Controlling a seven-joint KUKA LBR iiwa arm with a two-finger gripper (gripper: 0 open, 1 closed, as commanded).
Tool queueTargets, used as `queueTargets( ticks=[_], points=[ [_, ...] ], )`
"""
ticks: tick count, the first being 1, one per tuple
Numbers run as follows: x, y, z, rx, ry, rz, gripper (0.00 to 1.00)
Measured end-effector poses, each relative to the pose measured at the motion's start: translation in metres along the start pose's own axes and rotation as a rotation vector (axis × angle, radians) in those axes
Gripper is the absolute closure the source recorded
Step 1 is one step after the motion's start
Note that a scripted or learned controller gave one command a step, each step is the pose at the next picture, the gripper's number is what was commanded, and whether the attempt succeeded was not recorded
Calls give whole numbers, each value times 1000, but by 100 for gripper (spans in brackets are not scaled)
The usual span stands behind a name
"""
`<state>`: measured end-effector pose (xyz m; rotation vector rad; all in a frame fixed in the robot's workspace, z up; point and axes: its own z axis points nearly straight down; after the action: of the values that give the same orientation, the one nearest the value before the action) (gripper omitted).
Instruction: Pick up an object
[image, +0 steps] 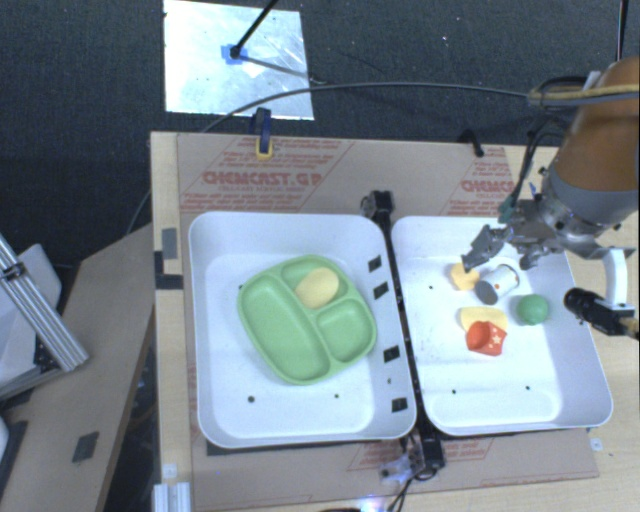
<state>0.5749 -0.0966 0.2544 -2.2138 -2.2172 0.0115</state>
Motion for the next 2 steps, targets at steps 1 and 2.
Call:
queueTargets(
  ticks=[1, 2],
  points=[
    [0, 2, -7, -13, -1, -2, 0],
    [1, -3, 54, -9, 0, 0, 0]
  ],
)
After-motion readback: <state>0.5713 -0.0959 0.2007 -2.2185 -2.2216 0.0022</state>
